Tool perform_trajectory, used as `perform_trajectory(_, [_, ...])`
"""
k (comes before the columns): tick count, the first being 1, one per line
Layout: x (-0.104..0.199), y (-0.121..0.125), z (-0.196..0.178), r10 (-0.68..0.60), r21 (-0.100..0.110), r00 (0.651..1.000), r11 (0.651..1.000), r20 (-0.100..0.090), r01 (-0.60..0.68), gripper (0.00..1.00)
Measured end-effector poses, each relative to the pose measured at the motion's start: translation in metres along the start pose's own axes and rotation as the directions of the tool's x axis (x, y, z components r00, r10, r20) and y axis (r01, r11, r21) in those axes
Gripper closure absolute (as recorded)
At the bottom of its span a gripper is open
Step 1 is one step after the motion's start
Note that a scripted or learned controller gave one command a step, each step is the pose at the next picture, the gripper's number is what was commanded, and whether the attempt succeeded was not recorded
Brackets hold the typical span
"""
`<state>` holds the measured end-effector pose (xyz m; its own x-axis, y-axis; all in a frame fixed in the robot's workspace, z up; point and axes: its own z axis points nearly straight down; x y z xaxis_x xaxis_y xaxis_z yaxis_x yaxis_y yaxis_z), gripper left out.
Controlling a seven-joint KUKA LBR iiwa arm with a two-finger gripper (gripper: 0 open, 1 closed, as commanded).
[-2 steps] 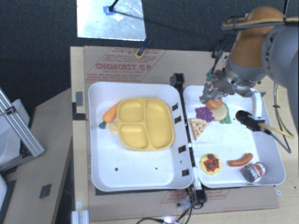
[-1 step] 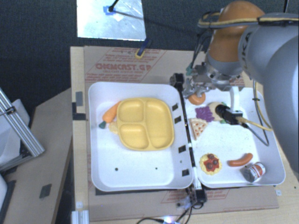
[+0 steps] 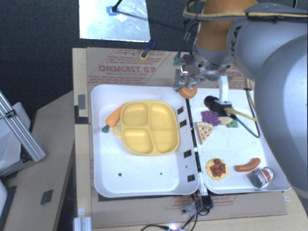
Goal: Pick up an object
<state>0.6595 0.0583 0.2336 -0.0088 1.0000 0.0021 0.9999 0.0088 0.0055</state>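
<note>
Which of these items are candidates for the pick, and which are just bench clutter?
Pickable: orange piece under the gripper, carrot, purple grapes, pizza slice, sausage, can.
Clutter: yellow divided tray, foil sheet.

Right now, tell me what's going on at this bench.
A grey robot arm reaches in from the right, its hand at the far edge of the bins, right by a small orange piece. The left bin carries a yellow divided plate with a toy carrot beside it. The right bin has a pizza slice, purple grapes, a sausage and a small can.
</note>
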Motion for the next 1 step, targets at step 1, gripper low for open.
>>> perform_trajectory(1, [-0.0014, -0.0033, 0.0002, 0.003, 0.004, 1.000, 1.000, 0.002, -0.003, 1.00])
